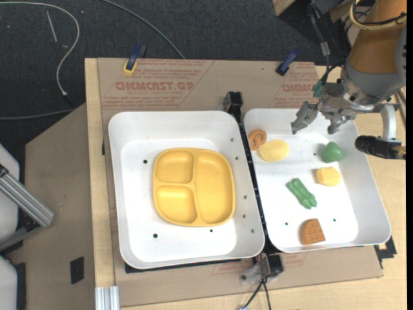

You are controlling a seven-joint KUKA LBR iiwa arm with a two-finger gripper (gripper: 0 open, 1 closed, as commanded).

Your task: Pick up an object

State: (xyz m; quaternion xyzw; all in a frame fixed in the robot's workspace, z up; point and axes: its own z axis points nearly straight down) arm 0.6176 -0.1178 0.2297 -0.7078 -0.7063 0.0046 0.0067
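Observation:
My gripper (319, 122) hangs open over the far part of the right bin (374, 196), with nothing between its fingers. Below it lie several small food toys. A pale yellow lemon-like piece (274, 150) and a small brown pretzel (257, 138) sit near the bin's left wall. A round green piece (332, 152) lies just below the right finger. A yellow block (328, 175), a green pickle-like piece (301, 193) and a brown cracker (312, 231) lie nearer the front.
The left bin (129, 192) holds a yellow divided plate (193, 187). Both bins rest on a cardboard sheet (181, 82) held by blue clamps (134, 57). A black bracket (232, 101) sits between the bins at the back. Cables run across the dark floor behind.

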